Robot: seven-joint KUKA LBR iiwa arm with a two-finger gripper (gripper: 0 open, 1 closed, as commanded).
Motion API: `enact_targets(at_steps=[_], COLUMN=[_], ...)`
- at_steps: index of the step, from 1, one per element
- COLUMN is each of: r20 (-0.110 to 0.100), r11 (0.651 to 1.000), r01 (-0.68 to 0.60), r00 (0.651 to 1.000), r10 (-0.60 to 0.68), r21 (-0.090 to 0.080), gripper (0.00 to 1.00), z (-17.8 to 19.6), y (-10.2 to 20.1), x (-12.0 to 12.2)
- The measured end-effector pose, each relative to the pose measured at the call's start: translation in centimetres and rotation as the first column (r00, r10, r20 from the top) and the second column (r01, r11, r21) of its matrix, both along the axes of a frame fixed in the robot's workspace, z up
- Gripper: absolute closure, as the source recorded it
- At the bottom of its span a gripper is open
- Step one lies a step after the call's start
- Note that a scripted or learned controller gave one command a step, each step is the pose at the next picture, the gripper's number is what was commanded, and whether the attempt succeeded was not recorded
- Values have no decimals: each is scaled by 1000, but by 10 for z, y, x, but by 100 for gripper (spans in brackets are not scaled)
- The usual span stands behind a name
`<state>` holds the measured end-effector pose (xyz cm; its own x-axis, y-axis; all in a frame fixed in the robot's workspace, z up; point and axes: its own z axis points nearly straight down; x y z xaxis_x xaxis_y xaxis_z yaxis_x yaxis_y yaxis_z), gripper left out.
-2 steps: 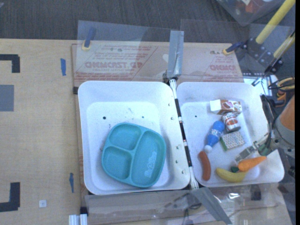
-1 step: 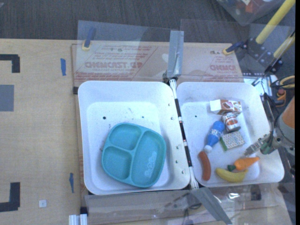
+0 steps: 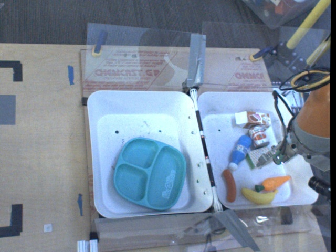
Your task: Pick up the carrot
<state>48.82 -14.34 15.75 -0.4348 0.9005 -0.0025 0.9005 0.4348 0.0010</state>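
Camera view: carrot (image 3: 276, 182) lies untouched near the right bin's (image 3: 220, 101) front right corner, touching a banana (image 3: 258, 195); gripper (image 3: 276, 156) hovers just behind it, grip unreadable; pickup not yet done.

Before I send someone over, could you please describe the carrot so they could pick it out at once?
Look in the right-hand bin, at its near right corner. The carrot lies there, touching the top of a yellow banana. It is the only bright orange thing in the bin, tapered, with a small green tuft at its left end.
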Motion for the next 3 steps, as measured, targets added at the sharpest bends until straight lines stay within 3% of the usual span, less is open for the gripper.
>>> enact_targets(at_steps=[1, 2, 3], r20=[0, 5, 9], r11=[1000, 998, 1000], r01=[0, 65, -15], r00=[1000, 998, 1000], r10=[0, -65, 15], r21=[0, 1, -3], gripper=[0, 0, 0], z=[0, -69, -69], y=[0, -67, -13], x=[0, -6, -5])
